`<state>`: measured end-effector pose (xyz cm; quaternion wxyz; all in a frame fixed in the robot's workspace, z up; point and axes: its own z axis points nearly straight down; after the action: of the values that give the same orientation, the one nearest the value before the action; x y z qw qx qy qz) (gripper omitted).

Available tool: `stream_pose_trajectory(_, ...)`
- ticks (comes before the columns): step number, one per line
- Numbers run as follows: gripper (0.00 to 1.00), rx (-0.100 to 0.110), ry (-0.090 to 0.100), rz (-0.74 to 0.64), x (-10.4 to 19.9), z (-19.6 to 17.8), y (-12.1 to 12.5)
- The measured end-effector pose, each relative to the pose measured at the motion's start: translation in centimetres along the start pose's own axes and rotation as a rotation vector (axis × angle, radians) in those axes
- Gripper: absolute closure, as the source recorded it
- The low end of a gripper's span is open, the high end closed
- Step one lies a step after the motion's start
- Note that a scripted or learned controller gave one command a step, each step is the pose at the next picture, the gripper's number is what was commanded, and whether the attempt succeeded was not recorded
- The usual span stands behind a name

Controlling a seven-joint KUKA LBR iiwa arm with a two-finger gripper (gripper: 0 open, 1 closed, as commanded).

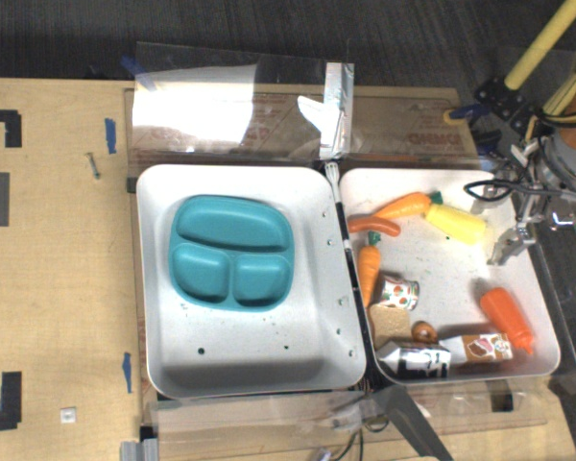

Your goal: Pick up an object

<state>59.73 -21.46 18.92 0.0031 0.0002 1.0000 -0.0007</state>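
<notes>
Bench (pixel 58 257): a tan surface fills the left and centre of the frame, with two shallow white bins side by side at its middle.
Left bin (pixel 307 344): centre of the frame, holding a teal divided plate (pixel 232 251) in its upper half.
Right bin (pixel 547 349): right of centre, crowded with toy food along its left and lower sides.
Arm and gripper (pixel 511 246): reaching in from the right edge, the metal tool hangs over the bin's upper right area; whether its tips are apart or together cannot be told from this angle, and nothing is seen between them.
Orange bottle (pixel 507 319): lower right of the right bin, lying at a slant, below the tool and apart from it.
Yellow piece (pixel 455 223): upper middle of the bin, left of the tool.
Carrots: one (pixel 403 206) slants across the bin's upper left, touching the yellow piece's end; a second (pixel 369 272) lies along the left wall.
Red chilli (pixel 374 225): just under the upper carrot.
Small cartons: one printed carton (pixel 398 293) at centre left, a dark one (pixel 418 359) and a brown one (pixel 487 347) along the lower wall.
</notes>
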Motion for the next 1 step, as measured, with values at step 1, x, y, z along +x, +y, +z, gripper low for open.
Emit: stream_pose_trajectory(1,0.00,-0.006,0.010,-0.104,-3.26,9.31,4.09)
